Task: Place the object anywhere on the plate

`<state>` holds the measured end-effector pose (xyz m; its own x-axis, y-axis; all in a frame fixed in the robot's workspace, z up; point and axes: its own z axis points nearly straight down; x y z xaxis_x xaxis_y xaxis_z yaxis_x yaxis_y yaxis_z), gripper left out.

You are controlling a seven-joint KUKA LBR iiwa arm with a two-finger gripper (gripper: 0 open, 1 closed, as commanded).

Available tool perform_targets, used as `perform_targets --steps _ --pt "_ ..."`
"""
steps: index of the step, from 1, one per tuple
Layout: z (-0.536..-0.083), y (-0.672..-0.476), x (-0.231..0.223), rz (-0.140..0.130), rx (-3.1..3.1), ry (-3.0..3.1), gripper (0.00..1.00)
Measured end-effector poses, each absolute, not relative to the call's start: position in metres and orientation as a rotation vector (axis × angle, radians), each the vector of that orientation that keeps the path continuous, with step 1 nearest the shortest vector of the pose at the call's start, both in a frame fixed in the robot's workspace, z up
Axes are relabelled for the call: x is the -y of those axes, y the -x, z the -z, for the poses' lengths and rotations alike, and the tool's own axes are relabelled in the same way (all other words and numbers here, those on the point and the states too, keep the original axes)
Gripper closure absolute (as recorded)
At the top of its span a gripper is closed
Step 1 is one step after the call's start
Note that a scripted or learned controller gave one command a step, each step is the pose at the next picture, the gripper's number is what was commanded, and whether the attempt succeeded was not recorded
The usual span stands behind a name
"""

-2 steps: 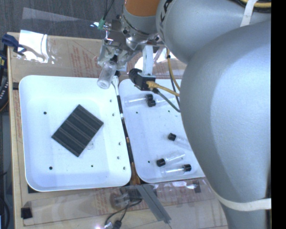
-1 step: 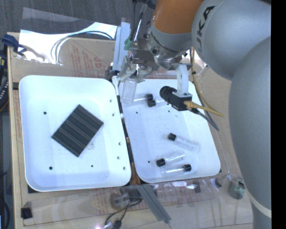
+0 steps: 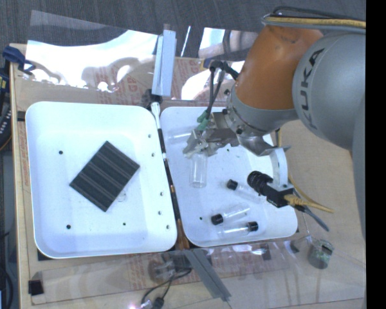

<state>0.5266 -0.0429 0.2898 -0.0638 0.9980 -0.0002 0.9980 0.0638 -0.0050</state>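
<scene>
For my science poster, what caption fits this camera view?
Robot arm's end effector hovers over clear vials in the right bin; a dark ridged plate waits in the left bin.

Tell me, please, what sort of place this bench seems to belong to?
Probably a robotics lab set up for pick-and-place trials: a grey KUKA arm with an orange band reaches over two shallow white plastic bins, and clear plastic tubes with black caps lie in the right bin.

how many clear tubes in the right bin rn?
3 clear tubes: one tube upright-ish in view just below the gripper, two black-capped ones near the bin's front edge, at and. The arm covers the bin's back right, so more could be hidden.
</scene>
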Motion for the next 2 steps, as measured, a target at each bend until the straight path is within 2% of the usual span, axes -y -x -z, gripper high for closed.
perform_targets --steps 1,2 --pt "-0.283 -0.56 -0.031 -0.003 2.32 2.114 1.0" --pt "-0.18 -0.502 -0.124 -0.012 2.055 2.371 1.0"
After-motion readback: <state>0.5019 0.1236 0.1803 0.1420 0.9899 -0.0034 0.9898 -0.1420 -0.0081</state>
